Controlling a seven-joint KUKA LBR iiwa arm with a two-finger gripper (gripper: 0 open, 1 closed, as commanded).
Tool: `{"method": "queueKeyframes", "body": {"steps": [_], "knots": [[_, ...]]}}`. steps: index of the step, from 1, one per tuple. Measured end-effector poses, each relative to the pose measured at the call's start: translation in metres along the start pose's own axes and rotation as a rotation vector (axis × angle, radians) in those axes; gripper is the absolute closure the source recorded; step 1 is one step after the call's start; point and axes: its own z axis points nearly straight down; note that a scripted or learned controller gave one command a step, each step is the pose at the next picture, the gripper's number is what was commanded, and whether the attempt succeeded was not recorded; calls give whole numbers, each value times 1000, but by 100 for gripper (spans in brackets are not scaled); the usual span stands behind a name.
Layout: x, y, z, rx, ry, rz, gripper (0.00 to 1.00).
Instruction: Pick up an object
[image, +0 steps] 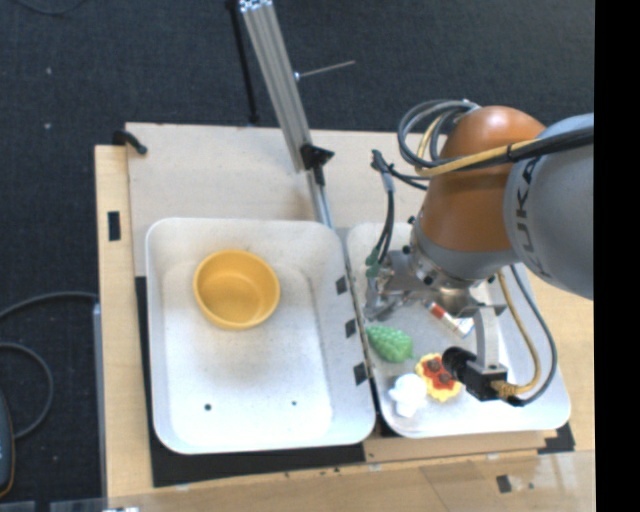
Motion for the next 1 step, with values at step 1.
{"method": "queueKeyframes", "body": {"steps": [1], "knots": [[50,10,5,-1,0,-1,100]]}}
